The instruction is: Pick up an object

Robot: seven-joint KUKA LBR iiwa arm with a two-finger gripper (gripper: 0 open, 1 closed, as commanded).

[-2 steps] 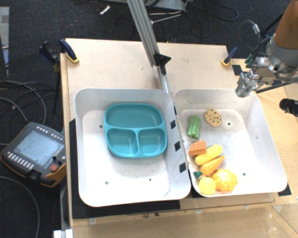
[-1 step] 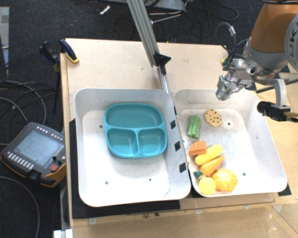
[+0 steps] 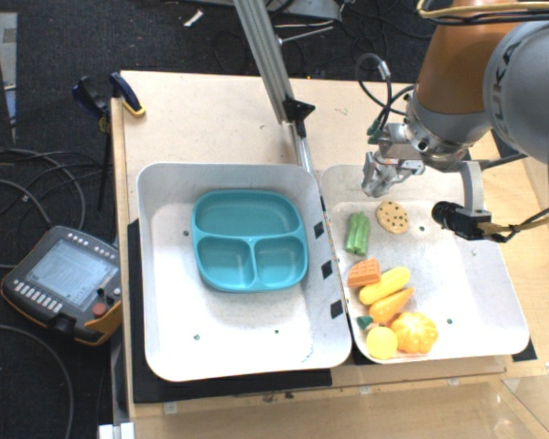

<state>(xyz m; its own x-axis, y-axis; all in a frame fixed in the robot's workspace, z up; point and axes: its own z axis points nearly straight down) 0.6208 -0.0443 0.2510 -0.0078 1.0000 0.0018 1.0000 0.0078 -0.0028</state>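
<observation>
The claw (image 3: 381, 183) hung over the far edge of the right bin (image 3: 494, 300), near the rim that it shares with the left bin (image 3: 165, 337). Its fingers pointed down and stood close together, and nothing was between them. Whether they touched each other, I cannot tell.

Just in front of the claw and a little to its right lay a round cookie (image 3: 393, 216) with dark spots. Slightly to the left of the claw and nearer to the camera lay a green vegetable piece (image 3: 358, 232). Further toward the camera from the claw there was a group of toy foods, touching each other: an orange waffle piece (image 3: 364, 273), two yellow-orange pieces (image 3: 386, 294), a yellow round piece (image 3: 382, 341) and an orange fruit (image 3: 415, 332).

Well to the left of the claw, in the left bin, lay a teal tray (image 3: 250, 240) with three compartments. Both bins stood on the pale counter (image 3: 201, 117).
</observation>
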